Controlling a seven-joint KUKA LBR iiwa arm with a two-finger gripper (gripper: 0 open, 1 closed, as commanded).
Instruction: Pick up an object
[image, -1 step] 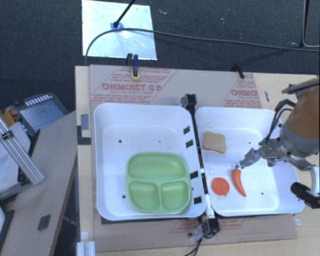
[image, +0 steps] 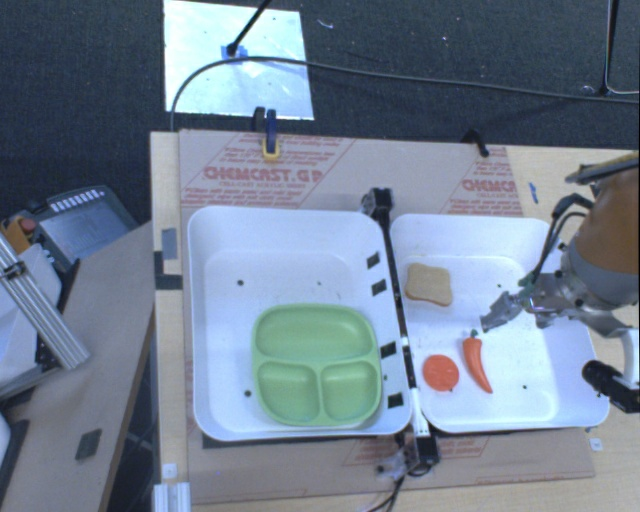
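Camera view: gripper (image: 497, 315), whose finger state I cannot tell, hovers just beside the carrot (image: 477, 364); descending there could miss or nudge it.

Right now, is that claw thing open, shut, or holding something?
Gripper: cannot be told; it hovers in the right bin above the carrot.
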